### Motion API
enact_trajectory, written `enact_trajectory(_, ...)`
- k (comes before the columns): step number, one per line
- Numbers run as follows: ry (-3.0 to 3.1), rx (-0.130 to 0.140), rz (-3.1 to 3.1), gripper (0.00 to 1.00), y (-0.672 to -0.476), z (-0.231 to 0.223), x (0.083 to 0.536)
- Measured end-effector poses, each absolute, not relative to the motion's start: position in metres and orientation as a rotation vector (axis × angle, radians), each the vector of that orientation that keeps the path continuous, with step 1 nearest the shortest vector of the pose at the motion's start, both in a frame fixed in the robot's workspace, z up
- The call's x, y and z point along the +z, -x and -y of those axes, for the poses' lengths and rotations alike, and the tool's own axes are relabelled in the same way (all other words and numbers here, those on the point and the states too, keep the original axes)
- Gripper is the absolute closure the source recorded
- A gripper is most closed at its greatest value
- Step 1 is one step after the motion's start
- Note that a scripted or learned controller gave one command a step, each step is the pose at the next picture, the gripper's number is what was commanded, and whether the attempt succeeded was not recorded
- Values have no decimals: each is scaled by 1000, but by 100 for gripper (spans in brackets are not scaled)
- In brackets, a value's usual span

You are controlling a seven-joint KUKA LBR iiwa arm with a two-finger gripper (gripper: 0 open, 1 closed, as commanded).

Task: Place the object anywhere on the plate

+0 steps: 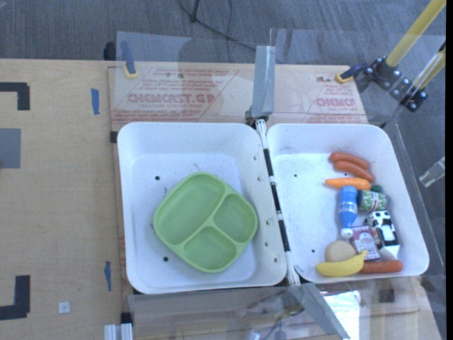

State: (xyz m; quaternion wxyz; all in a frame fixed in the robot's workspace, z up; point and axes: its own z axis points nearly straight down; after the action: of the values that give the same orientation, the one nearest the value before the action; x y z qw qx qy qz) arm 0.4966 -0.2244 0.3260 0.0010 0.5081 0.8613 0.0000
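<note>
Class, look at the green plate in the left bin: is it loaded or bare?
Bare: the green plate shows three clean compartments.

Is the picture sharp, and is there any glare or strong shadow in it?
Camera view: soft overall, so small print on the packets beside the blue bottle is unreadable; light is even, with faint shadows under the green plate; pale glare sits on the clear sheet at the bottom edge.

Grey carpet floor (318,6) lies beyond the light wooden surface (56,190); a black cable (205,13) trails across it.
</note>
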Motion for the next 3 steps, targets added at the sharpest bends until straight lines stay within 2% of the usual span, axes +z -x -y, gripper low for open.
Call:
enact_trajectory(1, -885, 1, -3011, 100, -481, 164, 291)
enact_trajectory(2, -630, 2, -3070, 100, -489, 74, 352)
enact_trajectory(3, -696, -2, -3055, 100, -506, 191, 437)
